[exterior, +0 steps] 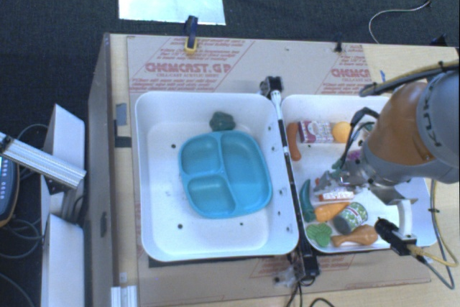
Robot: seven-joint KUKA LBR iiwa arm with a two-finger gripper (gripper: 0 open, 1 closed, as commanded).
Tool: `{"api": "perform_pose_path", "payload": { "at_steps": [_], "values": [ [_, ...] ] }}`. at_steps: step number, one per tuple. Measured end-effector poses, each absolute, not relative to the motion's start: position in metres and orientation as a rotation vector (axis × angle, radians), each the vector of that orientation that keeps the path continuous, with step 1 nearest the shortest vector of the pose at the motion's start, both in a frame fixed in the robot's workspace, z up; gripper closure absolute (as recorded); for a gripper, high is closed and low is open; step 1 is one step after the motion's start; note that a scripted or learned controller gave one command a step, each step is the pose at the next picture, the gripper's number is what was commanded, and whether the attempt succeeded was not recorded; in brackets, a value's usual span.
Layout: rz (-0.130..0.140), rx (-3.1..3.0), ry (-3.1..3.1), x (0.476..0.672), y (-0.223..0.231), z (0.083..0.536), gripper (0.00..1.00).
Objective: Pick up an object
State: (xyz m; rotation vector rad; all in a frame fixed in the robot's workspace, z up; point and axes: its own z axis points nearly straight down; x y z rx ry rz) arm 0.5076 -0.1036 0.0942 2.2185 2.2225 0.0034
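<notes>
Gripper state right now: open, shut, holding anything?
Gripper: cannot be told; it sits low over the toy food in the right bin.

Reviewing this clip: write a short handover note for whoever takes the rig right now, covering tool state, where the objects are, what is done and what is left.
Tool: low over the right bin, amid the toy food; grip state unclear, nothing visibly held.
Right bin: carrot, green can, tan drumstick-shaped piece, green leaf-shaped piece, red-labelled packet, orange piece.
Left bin: blue divided plate and a dark green lump behind it.
Done: arm placed over the pile.
Left: grasp and lift one object.
</notes>
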Motion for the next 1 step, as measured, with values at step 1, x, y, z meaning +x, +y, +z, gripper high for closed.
{"api": "perform_pose_path", "payload": {
  "at_steps": [1],
  "values": [
    [0.005, 2.215, 2.224, 0.5368, -0.044, 0.2315, 1.0]
  ]
}}
